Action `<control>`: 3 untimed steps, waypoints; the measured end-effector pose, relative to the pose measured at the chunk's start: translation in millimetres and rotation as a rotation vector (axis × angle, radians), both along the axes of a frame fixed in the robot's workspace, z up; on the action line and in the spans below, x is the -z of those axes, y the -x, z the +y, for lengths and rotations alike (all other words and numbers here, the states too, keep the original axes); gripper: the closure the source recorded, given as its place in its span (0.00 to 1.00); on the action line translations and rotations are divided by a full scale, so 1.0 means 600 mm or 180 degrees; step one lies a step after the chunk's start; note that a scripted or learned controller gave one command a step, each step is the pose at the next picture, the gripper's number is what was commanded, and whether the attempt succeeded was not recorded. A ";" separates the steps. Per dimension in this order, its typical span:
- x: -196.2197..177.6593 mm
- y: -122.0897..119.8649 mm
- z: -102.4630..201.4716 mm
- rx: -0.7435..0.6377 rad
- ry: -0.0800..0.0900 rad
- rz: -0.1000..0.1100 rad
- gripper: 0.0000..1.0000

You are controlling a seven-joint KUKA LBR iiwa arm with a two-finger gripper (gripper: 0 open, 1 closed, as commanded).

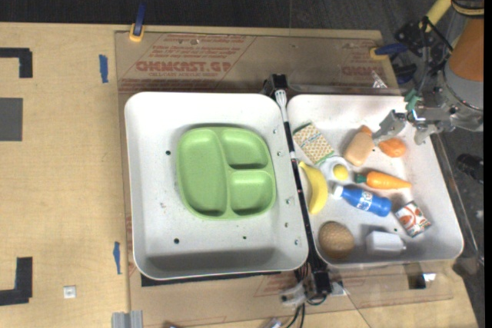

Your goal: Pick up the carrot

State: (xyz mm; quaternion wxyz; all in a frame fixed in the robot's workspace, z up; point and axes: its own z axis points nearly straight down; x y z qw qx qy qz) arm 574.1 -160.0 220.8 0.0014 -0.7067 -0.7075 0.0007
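Grey KUKA arm point(461, 92) at the frame's right edge, topped by a broad orange band point(467, 57) above the wrist. Below it, a pale grey, silvery metal gripper point(406, 123) of blocky brackets, with slim light-coloured fingers point(387, 124). Black cables point(427, 38) looped in a tangle beside the wrist, with a small teal spot point(411, 98) where they meet the metal. Finer markings and screws too small to make out.

Two white bins point(146, 165), one green divided plate point(227, 169), one carrot point(387, 180), one banana point(314, 188), one blue bottle point(363, 200).
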 end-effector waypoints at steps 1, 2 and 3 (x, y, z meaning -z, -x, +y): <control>0.172 -0.032 -0.010 -0.0582 -0.0011 0.0022 0.00; 0.213 0.016 0.037 -0.0976 0.0027 -0.0062 0.00; 0.215 -0.049 0.047 -0.0254 0.0016 -0.0051 0.00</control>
